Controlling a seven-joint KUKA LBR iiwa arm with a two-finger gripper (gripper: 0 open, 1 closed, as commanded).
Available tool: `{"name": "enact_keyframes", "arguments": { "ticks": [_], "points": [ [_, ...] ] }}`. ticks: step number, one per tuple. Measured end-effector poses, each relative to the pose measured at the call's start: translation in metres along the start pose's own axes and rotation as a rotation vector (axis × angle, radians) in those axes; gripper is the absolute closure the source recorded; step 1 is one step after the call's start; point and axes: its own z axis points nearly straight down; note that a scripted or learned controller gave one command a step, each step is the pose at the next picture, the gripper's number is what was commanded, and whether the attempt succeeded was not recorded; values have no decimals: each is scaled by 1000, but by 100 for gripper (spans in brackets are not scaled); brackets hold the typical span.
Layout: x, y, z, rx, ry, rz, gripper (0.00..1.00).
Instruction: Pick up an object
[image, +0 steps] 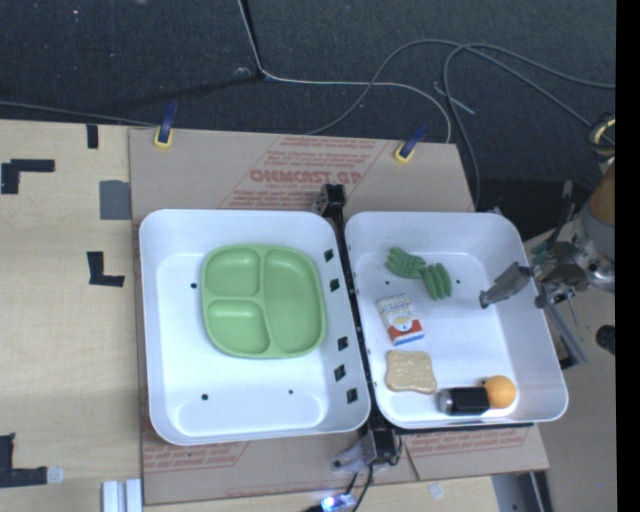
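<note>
I count five items in the right bin (500, 228) — green toy (418, 270) lies left of the gripper (497, 294); grip state unclear.

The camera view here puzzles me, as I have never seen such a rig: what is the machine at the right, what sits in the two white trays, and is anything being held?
One camera looks down at a slant on a bench with two shallow white bins. The left bin holds a green divided plate. The right bin holds a green toy vegetable, a small carton, a slice of toast, a black object and an orange ball. The machine at the right is a robot arm; its gripper hovers over the right bin's right side, with nothing visible between its fingers.
</note>
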Motion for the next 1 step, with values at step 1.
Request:
{"name": "enact_keyframes", "arguments": {
  "ticks": [1],
  "points": [
    [0, 3, -6, -12, -3, -4, 0]
  ]
}}
